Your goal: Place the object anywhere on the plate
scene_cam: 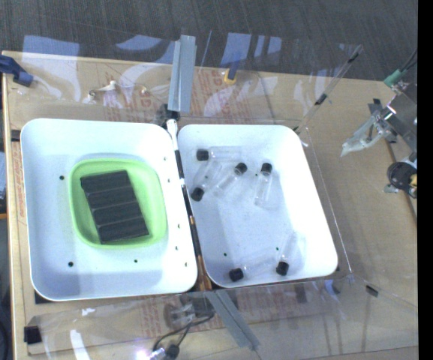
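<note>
There are two white bins on the table point(381, 276). The left bin point(43, 261) holds a green plate point(77, 193). A black block point(115, 205) with ridges lies flat in the middle of the plate, touching it all along. So that block is already where the task wants a thing to be.

The right bin point(314, 231) holds six small clear bottles point(263, 182) with black caps. They lie on their sides, some near the top and two near the bottom edge. I think they lie that way because they are light and roll easily. If one of them is the thing to move, it has not reached the plate yet.

The gripper point(366, 130) is far off at the right, over the bare table, well apart from both bins. I cannot tell if its jaws are spread or pressed together. Parked out there, it blocks nothing in the bins.
</note>
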Robot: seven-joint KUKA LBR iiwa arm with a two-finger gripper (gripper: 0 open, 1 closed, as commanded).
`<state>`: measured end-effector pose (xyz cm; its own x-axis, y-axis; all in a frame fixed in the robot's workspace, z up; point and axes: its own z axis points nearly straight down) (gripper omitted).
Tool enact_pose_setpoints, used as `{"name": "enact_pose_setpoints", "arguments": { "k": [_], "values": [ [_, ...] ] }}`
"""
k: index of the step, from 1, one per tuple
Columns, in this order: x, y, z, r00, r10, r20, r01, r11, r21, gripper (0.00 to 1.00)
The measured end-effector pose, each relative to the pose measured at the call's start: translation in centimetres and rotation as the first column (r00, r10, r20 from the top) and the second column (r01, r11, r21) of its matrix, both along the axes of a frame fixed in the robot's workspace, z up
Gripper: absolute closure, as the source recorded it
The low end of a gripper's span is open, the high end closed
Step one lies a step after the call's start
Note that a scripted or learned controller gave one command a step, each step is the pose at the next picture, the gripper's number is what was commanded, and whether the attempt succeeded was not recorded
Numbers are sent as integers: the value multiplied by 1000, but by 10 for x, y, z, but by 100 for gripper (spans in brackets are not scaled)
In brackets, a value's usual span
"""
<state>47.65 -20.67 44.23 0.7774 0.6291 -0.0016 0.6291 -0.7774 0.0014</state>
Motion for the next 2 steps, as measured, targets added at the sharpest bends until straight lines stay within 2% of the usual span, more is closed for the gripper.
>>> {"name": "enact_pose_setpoints", "arguments": {
  "k": [1, 2],
  "values": [
    [0, -1, 0, 992, -125, 2, 125, 992, -1, 0],
    [0, -5, 0, 969, -246, 4, 246, 969, -1, 0]
  ]
}}
